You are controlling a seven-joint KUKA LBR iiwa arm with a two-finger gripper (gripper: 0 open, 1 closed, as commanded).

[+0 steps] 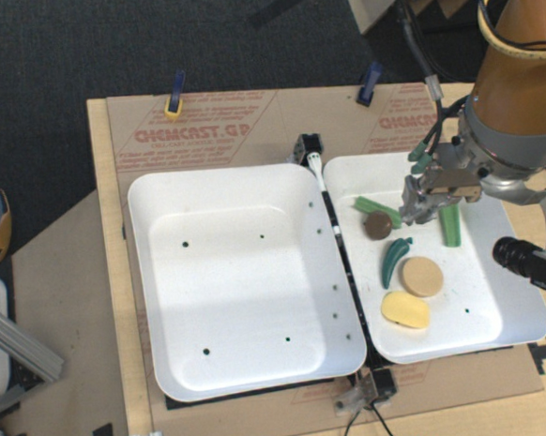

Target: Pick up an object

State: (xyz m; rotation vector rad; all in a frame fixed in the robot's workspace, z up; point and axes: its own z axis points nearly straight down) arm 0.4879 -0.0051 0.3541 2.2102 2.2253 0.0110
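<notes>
Two shallow white plastic bins sit side by side on the counter (117, 272), which is covered by a brown cardboard sheet printed with faded red lettering. Left bin (150, 213): smooth, glossy, rounded corners, a few small dark dots on its floor. Right bin (521, 320): same make, holds five small things clustered toward its middle. A flat green strip (374, 206) lies at a slant near the top of the group, its lower end just beside a dull brown ball (379, 225). Below these, a dark teal curved piece, pepper-like with a pointed tip (393, 260), runs down to a tan round disc (422, 277), matte, flat-topped. A yellow rounded lump (406, 311), smooth and lemon-like, touches the disc's lower left edge. A green straight bar (451, 226) stands out to the right of the ball, its upper end hidden under the arm. The grey metal tool (421, 208) hangs low over the right bin, between the strip and the bar, just right of the ball; whether its fingers are wide or narrow cannot be told from this angle, and nothing is visibly held between them. Orange band and grey wrist of the arm (513, 99) rise above it at the right. Blue and yellow clamps (175, 96) pin the cardboard's far edge.
</notes>
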